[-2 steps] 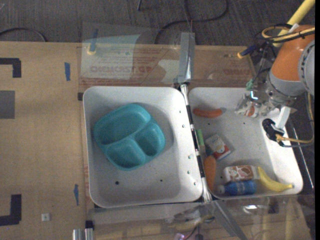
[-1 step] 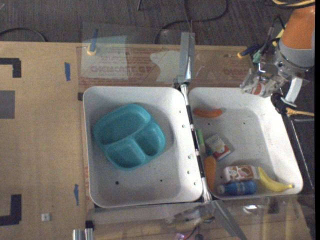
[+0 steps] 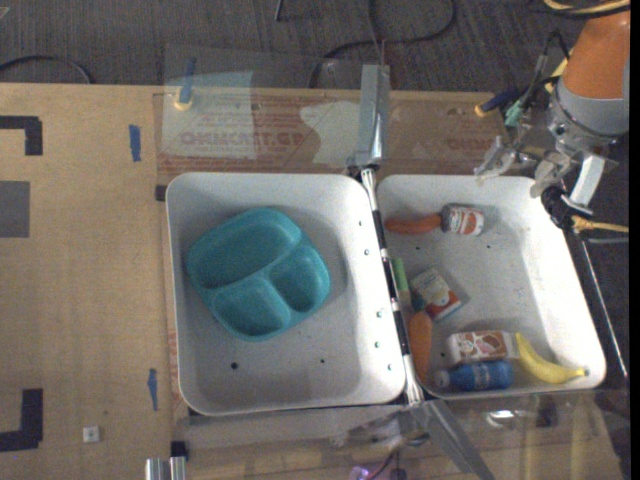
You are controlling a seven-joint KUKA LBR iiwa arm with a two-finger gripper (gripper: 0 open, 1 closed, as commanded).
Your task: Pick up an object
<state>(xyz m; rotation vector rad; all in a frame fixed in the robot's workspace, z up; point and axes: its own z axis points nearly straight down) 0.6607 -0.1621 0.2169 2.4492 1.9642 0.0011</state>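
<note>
Sitting in the left bin (image 3: 190, 368) is a teal divided plate (image 3: 258, 272), lying flat toward the upper left of the bin floor. A metal divider (image 3: 372, 128) runs up from the seam where the two bins meet. The right bin (image 3: 520, 268) holds the small things: a green stick (image 3: 399, 280) and a carrot (image 3: 421, 343) lie along its left wall, a second carrot (image 3: 412, 224) lies near the top with a small can (image 3: 463, 219) touching its right end, and a small packet (image 3: 436, 293) sits near the middle. Along the bottom wall a blue bottle (image 3: 480, 375) lies on its side just below a juice carton (image 3: 480, 346), with a banana (image 3: 545, 364) to their right. The gripper (image 3: 525, 165) hangs over the top right corner of the right bin, its two fingers spread apart with nothing between them, well apart from every object.
</note>
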